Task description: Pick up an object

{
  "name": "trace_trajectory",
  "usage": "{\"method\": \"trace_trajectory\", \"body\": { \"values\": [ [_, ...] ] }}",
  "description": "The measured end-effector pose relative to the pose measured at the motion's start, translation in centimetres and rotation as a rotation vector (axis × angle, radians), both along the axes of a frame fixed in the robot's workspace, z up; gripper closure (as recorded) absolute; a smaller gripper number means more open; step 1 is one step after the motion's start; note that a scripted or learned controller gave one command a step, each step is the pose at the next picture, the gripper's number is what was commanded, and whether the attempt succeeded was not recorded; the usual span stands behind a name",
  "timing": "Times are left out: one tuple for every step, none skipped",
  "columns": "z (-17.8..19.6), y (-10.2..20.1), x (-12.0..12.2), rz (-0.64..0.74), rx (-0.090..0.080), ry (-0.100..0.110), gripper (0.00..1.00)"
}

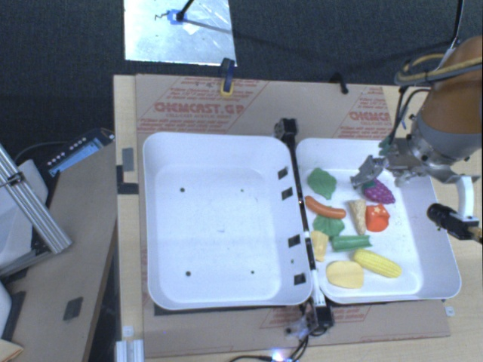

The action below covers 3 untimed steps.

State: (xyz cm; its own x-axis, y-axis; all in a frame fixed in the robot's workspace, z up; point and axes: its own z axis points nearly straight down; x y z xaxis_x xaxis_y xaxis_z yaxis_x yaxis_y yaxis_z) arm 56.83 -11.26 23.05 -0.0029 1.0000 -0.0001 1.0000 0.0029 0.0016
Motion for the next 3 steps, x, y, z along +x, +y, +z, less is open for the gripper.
{"method": "trace_trajectory", "body": {
  "values": [
    [-10.1, -6.2, -3.4, -0.008, 0.0, 0.009, 0.0],
    [-14.9, 0.7, -8.2, 0.004, 0.005, 0.008, 0.0],
    [-14.5, 1.9, -1.3, 0.004, -0.001, -0.006, 0.0]
  ]
}}
